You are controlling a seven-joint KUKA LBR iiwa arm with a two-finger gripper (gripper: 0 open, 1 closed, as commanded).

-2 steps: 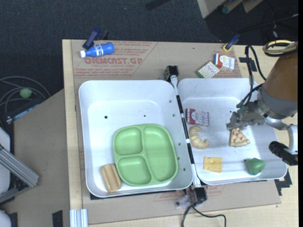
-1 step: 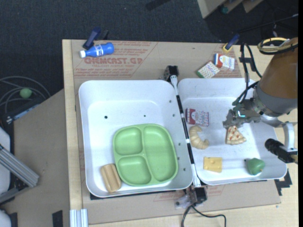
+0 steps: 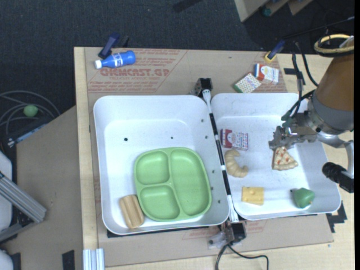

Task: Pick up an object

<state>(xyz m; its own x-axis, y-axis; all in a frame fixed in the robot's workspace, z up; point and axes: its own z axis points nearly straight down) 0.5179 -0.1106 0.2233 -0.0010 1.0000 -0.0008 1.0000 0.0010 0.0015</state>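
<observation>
My gripper (image 3: 283, 138) hangs over the right bin (image 3: 264, 107), near its right side, at the end of the grey arm with the orange band. Just below it in the view lies a pizza slice (image 3: 284, 160); whether they touch I cannot tell. The same bin holds a red and white packet (image 3: 234, 140), a croissant (image 3: 236, 163), a yellow cheese wedge (image 3: 253, 196) and a green piece (image 3: 303, 197) in the near right corner.
The left bin (image 3: 112, 128) holds a green divided plate (image 3: 171, 183) and a tan bread piece (image 3: 131, 211) at its near left corner. On the bench beyond the bins lie a blue bottle (image 3: 115, 59) and small cartons (image 3: 257, 79).
</observation>
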